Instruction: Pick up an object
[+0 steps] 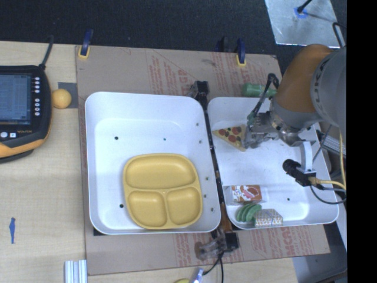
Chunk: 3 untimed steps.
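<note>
Your gripper [254,135] is down in the right bin [294,208], right at the wide end of the pizza slice [231,137], which lies flat near that bin's left wall. You cannot tell how the gripper stands from this angle. In the same bin's near-left corner sit a packet [245,193], a green pod [248,211] and a small box [268,219], clustered together. The left bin [112,122] holds a yellow tray [162,190] with 3 compartments.
</note>
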Available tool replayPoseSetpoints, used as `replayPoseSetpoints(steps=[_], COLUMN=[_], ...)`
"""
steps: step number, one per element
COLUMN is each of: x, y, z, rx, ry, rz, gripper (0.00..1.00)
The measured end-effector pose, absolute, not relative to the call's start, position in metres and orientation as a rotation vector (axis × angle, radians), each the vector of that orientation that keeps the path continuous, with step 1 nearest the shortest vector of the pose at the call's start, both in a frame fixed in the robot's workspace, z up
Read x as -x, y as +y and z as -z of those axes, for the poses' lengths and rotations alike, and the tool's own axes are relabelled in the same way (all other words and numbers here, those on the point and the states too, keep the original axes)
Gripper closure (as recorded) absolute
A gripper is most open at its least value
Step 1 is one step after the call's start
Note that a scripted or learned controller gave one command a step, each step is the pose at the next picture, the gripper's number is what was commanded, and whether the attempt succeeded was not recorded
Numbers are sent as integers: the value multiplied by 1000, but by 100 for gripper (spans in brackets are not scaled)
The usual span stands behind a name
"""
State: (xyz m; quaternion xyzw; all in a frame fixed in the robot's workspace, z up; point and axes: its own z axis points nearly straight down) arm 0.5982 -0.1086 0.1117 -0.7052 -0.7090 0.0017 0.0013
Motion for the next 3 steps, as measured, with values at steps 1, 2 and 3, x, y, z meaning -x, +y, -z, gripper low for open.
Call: replayPoseSetpoints(steps=[1,2,3], x=[-598,-639,-640], y=[-109,-107,-107], z=[-112,-95,-106], rx=[2215,2219,2216], ry=[-2226,-2226,-2229], rz=[-5,0,3], gripper=[0,0,100])
